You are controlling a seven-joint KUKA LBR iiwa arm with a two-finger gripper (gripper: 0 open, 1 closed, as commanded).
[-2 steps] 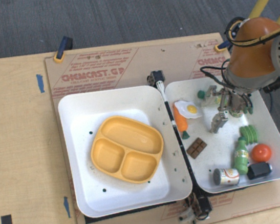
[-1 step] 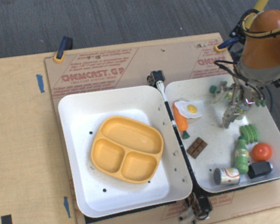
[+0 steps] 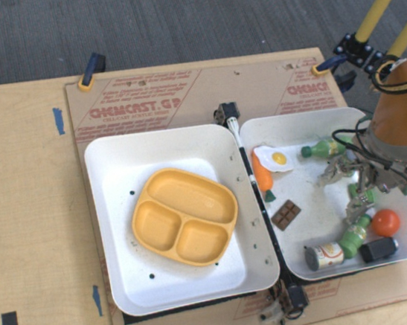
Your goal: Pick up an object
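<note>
Grey carpet floor is showing at the top, and a light wood counter [image 3: 34,242] is filling the rest, with a printed cardboard sheet [image 3: 142,99] lying under two shallow white bins sitting side by side. Blue and yellow clamps are gripping the cardboard at its top corners.

The left bin [image 3: 123,282] is holding one thing: a yellow divided tray [image 3: 185,217] with three compartments, lying flat and turned at a slant, near the middle of the bin.

The right bin [image 3: 292,127] is carrying the loose objects. A toy fried egg [image 3: 274,160] is lying near the top left, with an orange carrot-like piece [image 3: 263,178] just beside it against the left wall. A brown chocolate bar [image 3: 286,215] is resting below those, apart from the rest. A green bottle [image 3: 320,150] is lying near the top centre. Along the bottom edge a small can [image 3: 323,255] is lying on its side, touching another green bottle [image 3: 355,234]; a dark block [image 3: 379,249] and a red tomato [image 3: 385,222] are sitting close together in the bottom right corner.

The arm [image 3: 403,111], with its orange band, is reaching in from the right over the right bin. The gripper [image 3: 364,180] is hanging low above the right half of that bin, between the top bottle and the tomato; cannot tell how its jaws are standing, as the metal parts and cables are blurring together.
</note>
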